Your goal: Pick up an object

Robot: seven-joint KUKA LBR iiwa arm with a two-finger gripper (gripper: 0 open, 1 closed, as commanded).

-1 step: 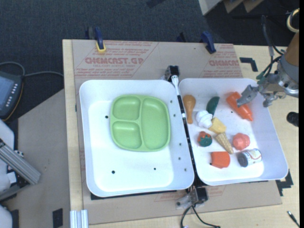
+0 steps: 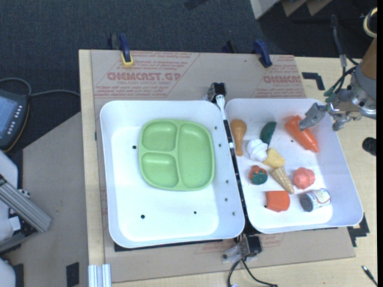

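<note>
Nearest the camera, along the front edge of the table (image 2: 179, 70), cables and a small connector (image 2: 248, 247) lie just below the seam between the two bins.

Left bin (image 2: 119, 220): shallow, white, holding one green divided plate (image 2: 178, 154) with three compartments, lying flat toward the bin's middle.

Right bin (image 2: 347, 202): shallow, white, holding the loose objects.
- Front row: an orange block (image 2: 277, 201) and, to its right, a grey-and-white small item (image 2: 315, 200), near each other but apart.
- Middle row: a red-and-green round piece (image 2: 258, 175); a yellow cone-shaped toy (image 2: 278, 167) lying tilted, its upper end touching a white lumpy piece (image 2: 257, 149); a pink-red rounded piece (image 2: 304, 177) just beside the cone's lower end.
- Back row: a tan, bottle-shaped piece (image 2: 239, 135) near the left wall; a dark green piece (image 2: 267, 131) just above the white one; an orange carrot-like toy (image 2: 301, 133) lying at a slant.

The gripper (image 2: 328, 115) reaches in from the right at the far right corner of the right bin; its fingers (image 2: 312, 116) are spread apart, one tip just beside the upper end of the carrot-like toy, with nothing between them.

Farthest: two clamps (image 2: 125, 49) (image 2: 261, 52) at the table's back edge, and dark carpet (image 2: 119, 11) beyond.
</note>
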